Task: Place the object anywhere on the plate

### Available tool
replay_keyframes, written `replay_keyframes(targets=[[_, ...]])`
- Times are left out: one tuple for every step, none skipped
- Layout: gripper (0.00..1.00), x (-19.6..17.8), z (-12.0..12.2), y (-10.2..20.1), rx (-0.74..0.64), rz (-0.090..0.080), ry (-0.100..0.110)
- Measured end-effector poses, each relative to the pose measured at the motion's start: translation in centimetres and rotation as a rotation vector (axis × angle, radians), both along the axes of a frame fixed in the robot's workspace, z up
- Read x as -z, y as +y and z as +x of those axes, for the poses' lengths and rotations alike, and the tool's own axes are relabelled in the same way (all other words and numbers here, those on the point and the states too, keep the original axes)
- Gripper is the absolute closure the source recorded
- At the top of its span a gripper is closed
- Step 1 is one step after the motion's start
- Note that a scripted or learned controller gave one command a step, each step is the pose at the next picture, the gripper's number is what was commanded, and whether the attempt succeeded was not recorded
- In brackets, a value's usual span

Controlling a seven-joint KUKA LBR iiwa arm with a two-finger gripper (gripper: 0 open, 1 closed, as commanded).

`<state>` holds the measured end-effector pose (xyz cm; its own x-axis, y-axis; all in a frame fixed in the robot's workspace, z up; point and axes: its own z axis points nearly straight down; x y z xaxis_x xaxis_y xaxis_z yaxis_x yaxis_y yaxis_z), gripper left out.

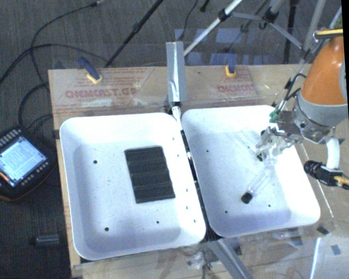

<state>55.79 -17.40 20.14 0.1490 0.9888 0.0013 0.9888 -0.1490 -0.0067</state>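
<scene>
A black ribbed plate (149, 173) lies flat in the middle of the left bin (85, 231). In the right bin (228, 221) a slim clear object with a black end (248, 196) lies slanted on the floor, right of centre. My gripper (269, 147) hangs over the right bin's upper right part, just above and to the right of the object's clear upper end. Whether it touches the object is unclear, because the clear material blends with the white bin.
The grey and orange arm (326, 89) reaches in over the right bin's right rim. A metal divider post (175, 76) stands behind the seam between the bins. A pendant with a lit screen (18, 159) lies left of the bench.
</scene>
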Motion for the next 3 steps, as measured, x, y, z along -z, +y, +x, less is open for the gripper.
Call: replay_keyframes(targets=[[1.00, -0.2, 1.8, 6.8, -0.092, -0.002, 0.001], [1.00, -1.9, -4.5, 12.6, -0.393, 0.001, 0.001], [1.00, 2.1, -4.8, 18.1, -0.789, 0.004, -0.001]])
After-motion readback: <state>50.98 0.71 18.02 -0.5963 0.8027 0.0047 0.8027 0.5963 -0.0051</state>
